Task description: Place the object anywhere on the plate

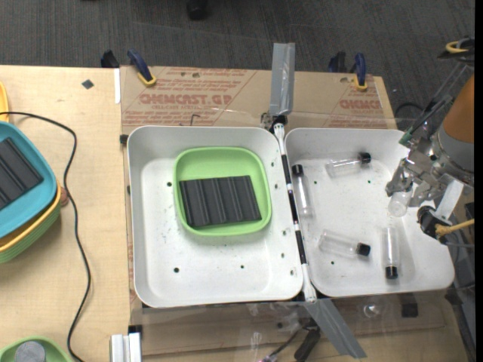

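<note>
A green plate (222,192) with a dark ribbed pad (220,200) on it sits in the left bin (151,255). Several clear tubes with black caps lie in the right bin (339,277): one at the back (346,165), one along the left wall (299,193), one at the front (341,244), and one at the front right (390,253). My gripper (400,196) hangs over the right bin's right side, shut on a clear tube (398,205) that pokes out below its fingertips.
A blue and yellow stack of dishes (23,191) stands on the wooden table at far left, with a black cable (75,225) running past it. Cardboard (196,96) held by clamps lies behind the bins.
</note>
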Motion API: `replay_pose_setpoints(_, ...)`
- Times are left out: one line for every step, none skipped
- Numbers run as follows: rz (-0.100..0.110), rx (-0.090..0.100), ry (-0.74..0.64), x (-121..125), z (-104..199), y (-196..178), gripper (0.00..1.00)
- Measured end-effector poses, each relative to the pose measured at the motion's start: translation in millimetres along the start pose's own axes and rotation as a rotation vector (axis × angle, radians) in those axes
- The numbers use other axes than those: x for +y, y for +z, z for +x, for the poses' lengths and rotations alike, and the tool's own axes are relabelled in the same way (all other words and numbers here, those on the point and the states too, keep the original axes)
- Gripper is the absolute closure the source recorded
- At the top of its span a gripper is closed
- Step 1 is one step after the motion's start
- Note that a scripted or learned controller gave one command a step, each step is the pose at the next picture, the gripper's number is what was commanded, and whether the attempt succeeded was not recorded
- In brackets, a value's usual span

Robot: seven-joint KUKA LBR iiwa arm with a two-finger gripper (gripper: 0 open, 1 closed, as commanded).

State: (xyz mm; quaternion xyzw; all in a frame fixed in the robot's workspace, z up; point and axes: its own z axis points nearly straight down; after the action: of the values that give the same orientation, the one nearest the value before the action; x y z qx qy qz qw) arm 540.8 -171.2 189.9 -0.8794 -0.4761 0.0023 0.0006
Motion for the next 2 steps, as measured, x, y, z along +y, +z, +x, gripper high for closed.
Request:
replay_pose_setpoints(0.000, 0.000, 0.000, 0, 0, 0, 0.00)
replay_pose_setpoints(-0.001, 0.000, 0.296, -28, -5, -65, 0.00)
